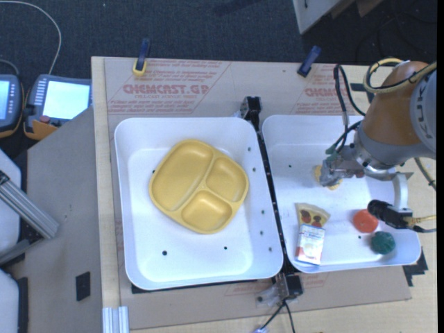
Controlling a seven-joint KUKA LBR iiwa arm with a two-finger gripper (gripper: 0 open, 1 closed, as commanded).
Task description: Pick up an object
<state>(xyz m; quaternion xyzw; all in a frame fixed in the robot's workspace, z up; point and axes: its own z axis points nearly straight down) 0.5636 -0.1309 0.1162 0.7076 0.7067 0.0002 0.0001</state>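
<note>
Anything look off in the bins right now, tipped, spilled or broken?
Nothing is spilled or broken. The yellow divided plate lies skewed in the left bin. In the right bin, the packet overlaps the pizza slice toy; the end effector is over a small yellow object.

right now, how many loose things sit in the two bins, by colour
yellow: 2, the divided plate in the left bin and a small yellow piece at the gripper
orange-red: 1, a ball
green: 1, a ball
printed packets: 2, the wedge and the white sachet
total: 6
</note>
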